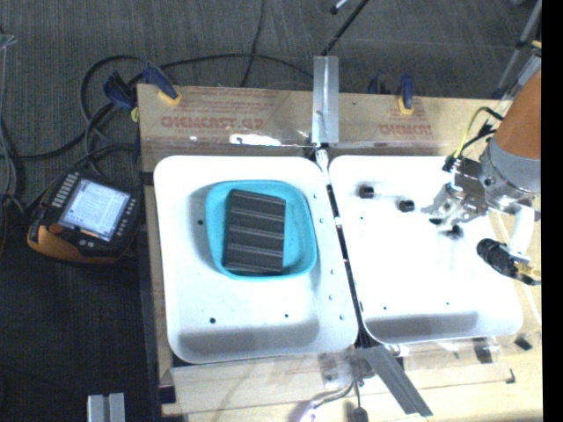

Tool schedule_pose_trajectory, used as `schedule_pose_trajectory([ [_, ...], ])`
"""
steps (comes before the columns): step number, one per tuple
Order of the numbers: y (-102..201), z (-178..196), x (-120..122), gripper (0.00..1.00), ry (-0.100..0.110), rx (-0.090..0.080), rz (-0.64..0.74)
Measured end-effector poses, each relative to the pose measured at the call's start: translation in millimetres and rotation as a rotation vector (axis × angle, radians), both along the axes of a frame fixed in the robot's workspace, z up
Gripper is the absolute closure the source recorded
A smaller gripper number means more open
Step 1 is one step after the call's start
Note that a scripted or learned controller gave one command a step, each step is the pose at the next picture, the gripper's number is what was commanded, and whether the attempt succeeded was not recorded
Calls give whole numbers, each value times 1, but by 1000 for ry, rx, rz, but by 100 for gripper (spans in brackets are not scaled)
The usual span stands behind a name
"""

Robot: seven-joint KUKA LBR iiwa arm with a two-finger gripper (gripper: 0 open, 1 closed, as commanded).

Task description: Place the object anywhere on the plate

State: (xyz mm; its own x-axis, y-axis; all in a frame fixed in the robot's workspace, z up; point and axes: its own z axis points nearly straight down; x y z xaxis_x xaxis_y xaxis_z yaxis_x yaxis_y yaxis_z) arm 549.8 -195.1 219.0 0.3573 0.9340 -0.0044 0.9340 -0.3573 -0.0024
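On the bench (264, 117), two white bins were set side by side. The left bin (176, 306) was seen to carry a blue plate (303, 236), and on that plate a dark ribbed block (256, 231) was laid flat, well inside the rim, so the task was judged to be as good as done. The right bin (422, 288) was marked only by two small dark bits near its far edge. Over its right side the arm (528, 139) was reached in, with the tool (450, 211) held low, well apart from the plate. A needless further grab could be feared, by which the block might be dragged off the plate.
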Motion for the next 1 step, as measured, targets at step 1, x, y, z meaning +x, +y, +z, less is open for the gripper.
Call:
schedule_pose_trajectory([
  [1, 0, 0, 0, 0, -1, 0, 0],
])
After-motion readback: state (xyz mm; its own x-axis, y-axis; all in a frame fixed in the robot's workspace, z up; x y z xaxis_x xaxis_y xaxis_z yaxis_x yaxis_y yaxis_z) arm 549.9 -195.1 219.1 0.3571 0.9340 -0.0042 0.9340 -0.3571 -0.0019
